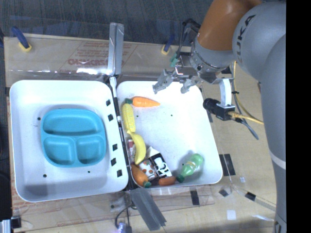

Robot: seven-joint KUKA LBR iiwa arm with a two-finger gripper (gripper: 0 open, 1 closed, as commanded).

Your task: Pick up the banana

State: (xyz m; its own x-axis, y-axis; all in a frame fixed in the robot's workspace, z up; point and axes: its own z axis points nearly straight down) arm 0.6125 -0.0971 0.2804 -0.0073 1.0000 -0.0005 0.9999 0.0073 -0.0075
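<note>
Over the right bin (210, 144), the hand (174, 85) hangs wide, holding nothing.

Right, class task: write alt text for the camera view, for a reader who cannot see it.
A grey robot arm's open gripper hovers over the far edge of the right white bin, holding nothing. The banana lies along that bin's left wall among corn, a carrot and a green bottle; the left bin holds a blue tray.
</note>
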